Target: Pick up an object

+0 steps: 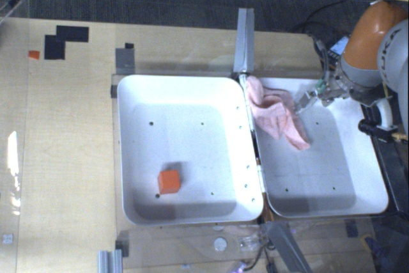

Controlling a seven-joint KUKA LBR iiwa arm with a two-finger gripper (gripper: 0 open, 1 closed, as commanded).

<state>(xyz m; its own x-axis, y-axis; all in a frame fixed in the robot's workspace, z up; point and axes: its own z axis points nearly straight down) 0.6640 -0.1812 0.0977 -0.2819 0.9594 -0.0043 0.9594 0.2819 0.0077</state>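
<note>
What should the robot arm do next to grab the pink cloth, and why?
Probably ease the gripper down and a little left onto the pink cloth. The cloth lies crumpled against the right bin's left wall, and the gripper sits at its upper right edge with no cloth seen between its fingers.

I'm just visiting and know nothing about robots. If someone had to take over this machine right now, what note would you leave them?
Gripper: low in the right bin, at the upper right edge of the pink cloth; whether it grips the cloth cannot be told.
Pink cloth: crumpled in the right bin's upper left corner, against the divider.
Orange block: alone in the left bin, lower left part, untouched.
Done: arm has reached the cloth.
Left: confirm a grasp and lift something clear of a bin.
</note>
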